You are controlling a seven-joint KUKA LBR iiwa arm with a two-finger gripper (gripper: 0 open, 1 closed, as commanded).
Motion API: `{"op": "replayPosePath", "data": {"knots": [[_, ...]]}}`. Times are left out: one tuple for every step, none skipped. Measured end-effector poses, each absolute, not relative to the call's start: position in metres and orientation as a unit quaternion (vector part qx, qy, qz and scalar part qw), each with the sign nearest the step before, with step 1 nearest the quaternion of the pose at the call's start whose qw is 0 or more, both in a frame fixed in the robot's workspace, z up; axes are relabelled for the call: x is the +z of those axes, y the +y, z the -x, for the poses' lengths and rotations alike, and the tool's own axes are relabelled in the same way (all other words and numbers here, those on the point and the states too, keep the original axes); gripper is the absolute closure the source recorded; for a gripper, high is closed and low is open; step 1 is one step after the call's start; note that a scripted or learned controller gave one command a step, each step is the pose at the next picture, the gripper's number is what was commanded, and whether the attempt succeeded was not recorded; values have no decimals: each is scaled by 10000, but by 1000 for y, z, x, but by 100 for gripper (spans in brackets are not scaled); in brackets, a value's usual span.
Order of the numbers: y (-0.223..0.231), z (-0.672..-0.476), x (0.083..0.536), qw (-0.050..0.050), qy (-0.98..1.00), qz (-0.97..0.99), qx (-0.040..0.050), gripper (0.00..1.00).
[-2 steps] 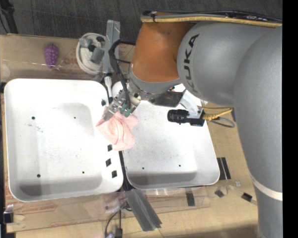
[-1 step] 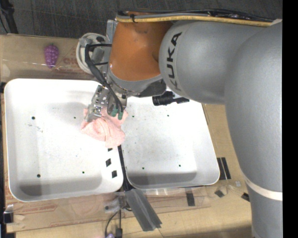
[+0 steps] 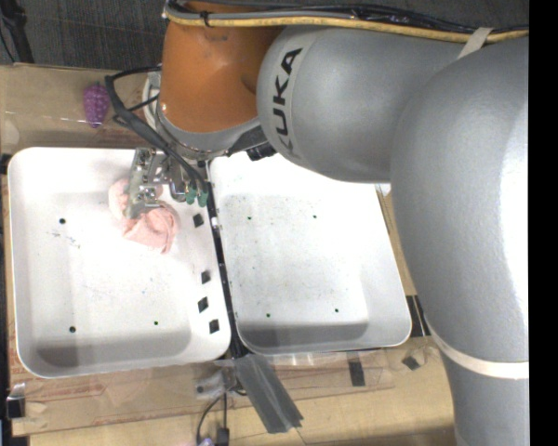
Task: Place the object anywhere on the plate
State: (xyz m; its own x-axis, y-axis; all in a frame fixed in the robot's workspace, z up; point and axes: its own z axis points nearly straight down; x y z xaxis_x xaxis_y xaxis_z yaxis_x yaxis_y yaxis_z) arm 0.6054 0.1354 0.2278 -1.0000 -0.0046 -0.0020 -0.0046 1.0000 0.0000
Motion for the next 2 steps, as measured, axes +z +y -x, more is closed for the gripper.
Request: {"op": "replayPosePath", "data": {"knots": [[186,-607,233,11,10000,33,-1,100],[185,-608,233,13,10000,31,-1,0]]}}
